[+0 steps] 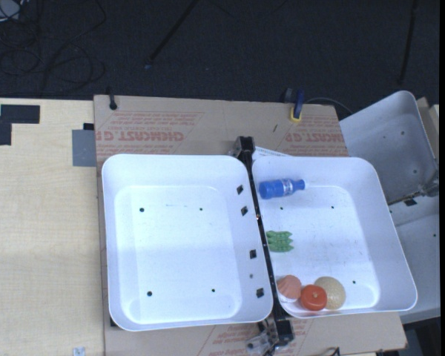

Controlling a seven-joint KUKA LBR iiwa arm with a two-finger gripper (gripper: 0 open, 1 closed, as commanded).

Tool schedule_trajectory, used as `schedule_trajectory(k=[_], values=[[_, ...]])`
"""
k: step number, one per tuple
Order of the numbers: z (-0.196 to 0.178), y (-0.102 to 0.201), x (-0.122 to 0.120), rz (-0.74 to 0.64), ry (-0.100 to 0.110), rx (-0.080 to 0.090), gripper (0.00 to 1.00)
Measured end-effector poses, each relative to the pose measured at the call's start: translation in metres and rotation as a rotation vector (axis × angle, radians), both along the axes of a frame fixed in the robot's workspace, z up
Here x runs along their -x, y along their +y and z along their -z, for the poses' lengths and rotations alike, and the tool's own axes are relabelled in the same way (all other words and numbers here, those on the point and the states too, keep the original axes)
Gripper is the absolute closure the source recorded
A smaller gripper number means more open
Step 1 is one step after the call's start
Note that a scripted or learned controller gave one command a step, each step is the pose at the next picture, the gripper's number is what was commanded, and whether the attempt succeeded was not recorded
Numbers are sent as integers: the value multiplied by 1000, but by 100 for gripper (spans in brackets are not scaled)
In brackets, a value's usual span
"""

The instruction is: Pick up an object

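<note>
In the right bin (371,221) a blue bottle (281,188) lies on its side near the back left corner. A small green object (279,241) rests against the left wall at mid depth. At the front left of this bin a pinkish round piece (288,286), a red round piece (313,297) and a beige round piece (331,291) sit bunched together, touching one another.
The left bin (119,199) stands beside the right one, joined by a black divider with clips (256,228). Both rest on a cardboard sheet (178,128) over the wooden bench. A grey metal plate (393,139) stands at the right.
</note>
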State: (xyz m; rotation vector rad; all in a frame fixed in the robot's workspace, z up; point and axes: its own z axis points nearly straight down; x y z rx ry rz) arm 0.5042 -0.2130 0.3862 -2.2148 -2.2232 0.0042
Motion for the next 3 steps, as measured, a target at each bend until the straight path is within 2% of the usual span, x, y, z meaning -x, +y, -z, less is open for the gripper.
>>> schedule_trajectory(k=[1, 2, 3], values=[[-25, -1, -6, 0, -5, 1, 100], [-2, 0, 11, 4, 0, 0, 100], [-44, -1, 27, 3, -7, 2, 100]])
